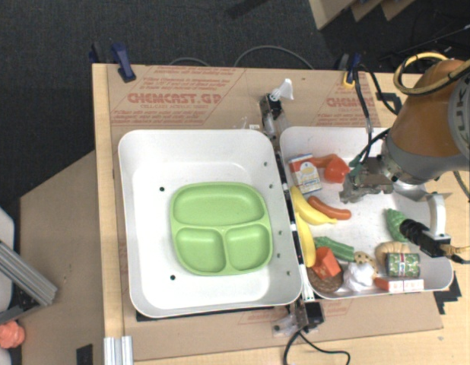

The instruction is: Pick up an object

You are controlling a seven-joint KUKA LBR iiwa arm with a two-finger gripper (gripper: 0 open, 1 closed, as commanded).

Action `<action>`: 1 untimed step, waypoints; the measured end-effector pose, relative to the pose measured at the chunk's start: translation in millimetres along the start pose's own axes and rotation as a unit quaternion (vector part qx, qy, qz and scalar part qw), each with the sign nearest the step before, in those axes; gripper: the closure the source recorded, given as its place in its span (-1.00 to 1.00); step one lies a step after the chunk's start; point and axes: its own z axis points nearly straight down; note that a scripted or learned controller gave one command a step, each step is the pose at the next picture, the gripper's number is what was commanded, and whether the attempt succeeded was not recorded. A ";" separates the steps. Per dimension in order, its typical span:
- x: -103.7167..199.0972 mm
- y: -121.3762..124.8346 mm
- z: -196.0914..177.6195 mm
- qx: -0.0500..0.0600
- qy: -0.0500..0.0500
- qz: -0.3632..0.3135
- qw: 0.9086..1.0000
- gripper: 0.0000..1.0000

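Camera view, right bin [326,137] as landmark: hand [358,185] low in its middle, fingers too small and dark to tell open or closed, nothing visibly held. Just left of hand: sausage [328,209], red object [335,167], bananas [309,211]. Best to centre over the sausage, descend straight, close gently, lift slowly.

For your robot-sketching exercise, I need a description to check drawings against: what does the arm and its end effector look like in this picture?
The arm is bulky and rounded, with an orange band above a grey wrist section. A yellow cable loops over its top, and dark cables run beside it. The end effector is a small, dark grey metal assembly, much slimmer than the arm.
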 end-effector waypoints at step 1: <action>-3.9 -3.4 3.7 0.004 0.000 0.004 1.000 -1.00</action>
